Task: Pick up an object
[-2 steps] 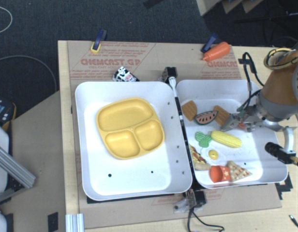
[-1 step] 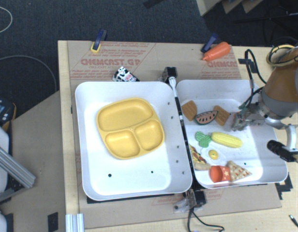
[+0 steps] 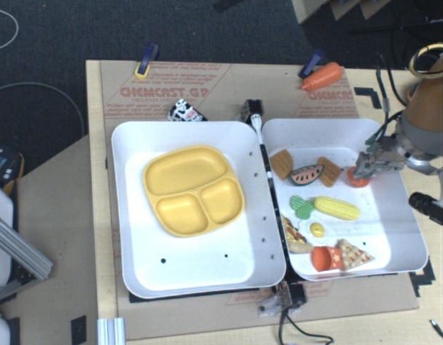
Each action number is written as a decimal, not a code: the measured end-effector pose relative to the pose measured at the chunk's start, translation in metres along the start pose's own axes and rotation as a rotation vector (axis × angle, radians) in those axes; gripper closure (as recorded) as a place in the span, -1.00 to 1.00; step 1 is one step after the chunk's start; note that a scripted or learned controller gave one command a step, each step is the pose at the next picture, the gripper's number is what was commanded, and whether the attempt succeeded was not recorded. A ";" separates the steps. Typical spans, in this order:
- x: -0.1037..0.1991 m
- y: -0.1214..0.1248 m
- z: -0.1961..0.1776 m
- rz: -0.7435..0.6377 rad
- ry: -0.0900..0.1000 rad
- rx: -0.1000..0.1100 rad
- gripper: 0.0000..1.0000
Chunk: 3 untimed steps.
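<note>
Over the right bin (image 3: 394, 131), the gripper (image 3: 365, 165) hovers at a small red piece (image 3: 359, 180). Whether it grips cannot be told. Nothing looks lifted yet; the pick remains.

This looks like a robotics lab or test cell rather than a home: a plywood bench (image 3: 229, 85) printed with a maker's name stands on dark carpet, holding two shallow white bins (image 3: 128, 192) fastened with clamps (image 3: 144, 62) at the back edge. Cables (image 3: 290, 322) trail off the front, an aluminium frame piece (image 3: 20, 246) sits at the left, and a grey and orange industrial arm (image 3: 423, 113) reaches in. The bins carry toy food (image 3: 336, 208) and a yellow divided plate (image 3: 193, 190)
</note>
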State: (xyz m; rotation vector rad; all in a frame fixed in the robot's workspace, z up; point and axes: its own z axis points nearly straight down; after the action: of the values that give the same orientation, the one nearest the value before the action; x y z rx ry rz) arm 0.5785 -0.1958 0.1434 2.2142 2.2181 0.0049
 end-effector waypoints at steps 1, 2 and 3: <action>0.004 0.011 -0.049 0.000 0.000 0.000 1.00; 0.003 0.012 -0.084 0.000 0.000 0.001 1.00; 0.050 0.030 -0.092 -0.004 0.003 0.002 1.00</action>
State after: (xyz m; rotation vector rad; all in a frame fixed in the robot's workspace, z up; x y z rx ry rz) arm 0.6074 -0.1450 0.2356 2.2118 2.2253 0.0054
